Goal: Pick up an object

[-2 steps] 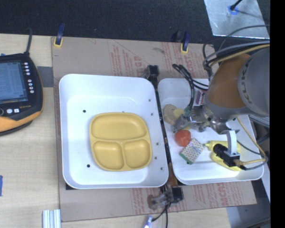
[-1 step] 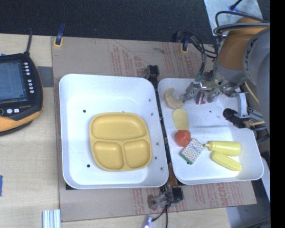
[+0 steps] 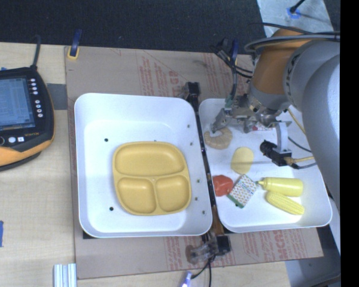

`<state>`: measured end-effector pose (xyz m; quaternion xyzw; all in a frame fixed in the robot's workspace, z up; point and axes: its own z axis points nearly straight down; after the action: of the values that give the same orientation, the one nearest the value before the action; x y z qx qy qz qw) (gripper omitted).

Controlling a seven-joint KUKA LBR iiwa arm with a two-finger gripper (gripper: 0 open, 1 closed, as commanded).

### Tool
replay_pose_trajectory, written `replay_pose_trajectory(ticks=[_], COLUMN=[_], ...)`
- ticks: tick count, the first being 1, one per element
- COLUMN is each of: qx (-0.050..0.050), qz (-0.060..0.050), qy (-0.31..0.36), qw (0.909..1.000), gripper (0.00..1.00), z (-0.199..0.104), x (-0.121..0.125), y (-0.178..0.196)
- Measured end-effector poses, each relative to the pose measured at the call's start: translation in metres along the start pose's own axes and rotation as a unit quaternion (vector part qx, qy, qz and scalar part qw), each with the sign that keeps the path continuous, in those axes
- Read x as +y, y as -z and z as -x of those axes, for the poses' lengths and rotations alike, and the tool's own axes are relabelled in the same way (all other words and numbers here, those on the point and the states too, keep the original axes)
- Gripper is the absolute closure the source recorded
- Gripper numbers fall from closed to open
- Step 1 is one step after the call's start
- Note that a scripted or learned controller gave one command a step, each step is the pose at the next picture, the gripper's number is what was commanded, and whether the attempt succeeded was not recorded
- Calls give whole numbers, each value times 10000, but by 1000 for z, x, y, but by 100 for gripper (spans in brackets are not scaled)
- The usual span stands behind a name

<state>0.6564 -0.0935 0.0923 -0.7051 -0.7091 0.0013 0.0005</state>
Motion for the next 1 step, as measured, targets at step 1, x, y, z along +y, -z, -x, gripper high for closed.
replay_pose_trajectory(ticks=[1], qx=[-1], qz=[-7], qy=[10], qw=[10000], gripper=[100], z=[1], x=[0], y=[11])
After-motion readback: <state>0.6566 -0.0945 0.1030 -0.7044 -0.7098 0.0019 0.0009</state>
